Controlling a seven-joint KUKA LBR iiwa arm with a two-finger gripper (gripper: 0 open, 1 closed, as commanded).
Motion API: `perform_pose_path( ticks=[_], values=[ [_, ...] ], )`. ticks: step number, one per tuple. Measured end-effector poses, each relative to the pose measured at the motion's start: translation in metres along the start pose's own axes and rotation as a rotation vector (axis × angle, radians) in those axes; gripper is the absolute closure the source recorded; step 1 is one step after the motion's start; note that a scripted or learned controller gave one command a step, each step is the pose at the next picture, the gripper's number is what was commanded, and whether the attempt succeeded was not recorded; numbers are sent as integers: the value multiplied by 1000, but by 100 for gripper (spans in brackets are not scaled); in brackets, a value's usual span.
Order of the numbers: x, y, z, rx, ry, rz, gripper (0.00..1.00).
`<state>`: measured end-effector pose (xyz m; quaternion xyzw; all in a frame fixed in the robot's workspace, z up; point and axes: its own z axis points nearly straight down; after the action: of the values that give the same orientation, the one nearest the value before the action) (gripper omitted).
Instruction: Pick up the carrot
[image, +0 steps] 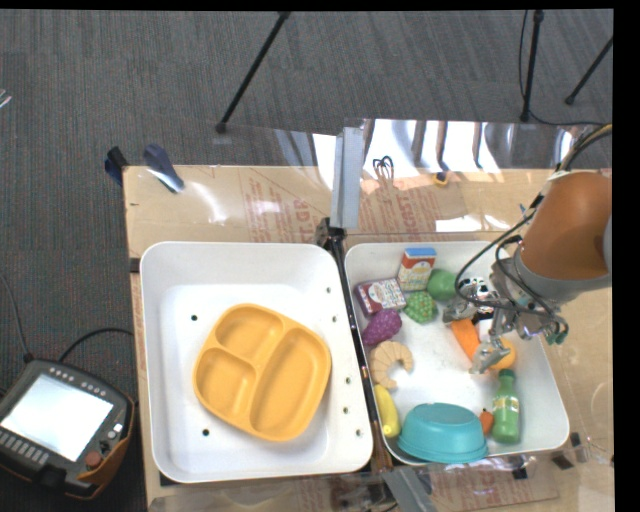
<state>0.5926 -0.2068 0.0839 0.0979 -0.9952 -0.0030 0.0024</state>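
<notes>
The carrot (464, 339) is an orange wedge lying in the right bin (548, 400), near its right side. My gripper (489, 352) hangs low over the carrot's right end, partly covering it, and another orange piece (505, 356) shows just beyond it. The arm's orange band (565, 228) rises up to the right. The view does not show whether anything is held.
The right bin also holds a small carton (417, 267), green toy foods (441, 283), a red packet (381, 295), purple grapes (382, 326), a croissant (392, 362), a banana (386, 410), a teal bowl (444, 432) and a green bottle (506, 405). A yellow divided plate (262, 372) lies in the left bin (170, 290).
</notes>
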Motion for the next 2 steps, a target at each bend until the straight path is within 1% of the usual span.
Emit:
perform_pose_path(
  ticks=[1, 2],
  values=[
    [-4, 1, -15, 2, -9, -4, 100],
    [8, -1, -131, 13, -20, 69, 100]
  ],
)
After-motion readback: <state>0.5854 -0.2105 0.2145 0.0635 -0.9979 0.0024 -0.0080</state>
